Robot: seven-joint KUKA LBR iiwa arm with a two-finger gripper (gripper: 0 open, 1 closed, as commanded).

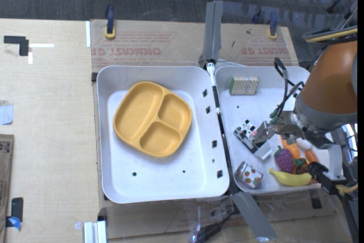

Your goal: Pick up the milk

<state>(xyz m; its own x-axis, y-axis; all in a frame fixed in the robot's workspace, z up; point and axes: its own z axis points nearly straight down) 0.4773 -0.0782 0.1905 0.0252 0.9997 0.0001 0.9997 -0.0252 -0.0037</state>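
1. Hovering low over the right bin [296,74], the jaws [272,129] sit at the arm's tip, right against the milk [248,135]; can't tell if they're spread or closed, view too small/blocked by wrist.
2. Milk = small cow-patterned carton, black & white, lying tilted near the bin's middle-left, just left of the jaws. Not visibly between them.
3. Arm [333,85] comes in from the right; orange band w/ grey wrist below covers the bin's right side.
4. Near the jaws, lower right: purple grapes [284,159], an orange carrot-like piece [292,151], a yellow banana [291,178] along the front wall.
5. Front-left corner: small patterned pouch [248,175], apart from milk.
6. Back of bin: small speckled box [244,85], well apart from the rest.
7. Left bin [108,134] holds a yellow divided plate [152,118], 3 compartments.
8. Both bins rest on the table [45,122].
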